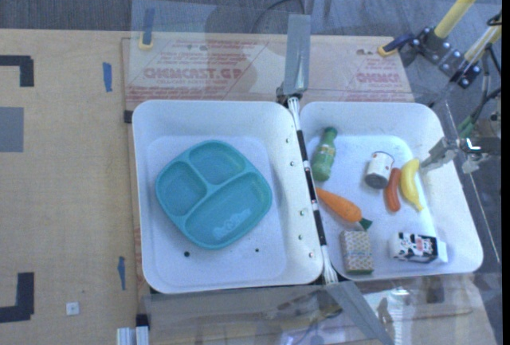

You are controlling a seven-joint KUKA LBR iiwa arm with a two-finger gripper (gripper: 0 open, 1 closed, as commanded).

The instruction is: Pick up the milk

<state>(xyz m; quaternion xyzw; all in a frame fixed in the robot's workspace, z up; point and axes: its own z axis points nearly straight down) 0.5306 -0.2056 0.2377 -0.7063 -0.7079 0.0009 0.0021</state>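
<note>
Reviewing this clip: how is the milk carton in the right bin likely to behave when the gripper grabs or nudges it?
The milk carton lies on its side near the right bin front corner, so it probably won't tip further. Its flat, boxy faces suggest it would slide rather than roll. It looks like a small toy, likely light, so a nudge may shove it against the wall.

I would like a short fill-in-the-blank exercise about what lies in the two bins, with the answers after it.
1. The teal divided plate lies in the ____ bin.
2. The milk carton lies in the right bin, at its near-____ corner.
3. The vegetable between the green bottle and the cracker box is a ____.
4. The sausage lies beside the yellow ____.

Answers: left; right; carrot; banana
</note>
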